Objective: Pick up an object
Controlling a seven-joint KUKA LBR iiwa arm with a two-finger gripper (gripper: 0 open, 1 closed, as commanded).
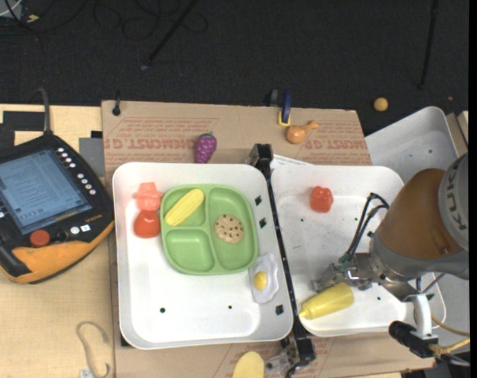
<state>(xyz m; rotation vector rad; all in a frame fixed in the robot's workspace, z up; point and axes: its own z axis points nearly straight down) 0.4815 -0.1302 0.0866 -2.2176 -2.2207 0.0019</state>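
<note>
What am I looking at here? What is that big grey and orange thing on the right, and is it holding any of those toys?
That is a robot arm, photographed by one camera fixed above the bench, looking down at a slant. Its claw hangs low in the right bin, just above a yellow toy; I cannot tell whether it grips it. A red toy lies further back. The left bin holds a green tray carrying toy corn and a cookie, plus a red figure and a fried egg. The screen device at left is probably its controller.
</note>
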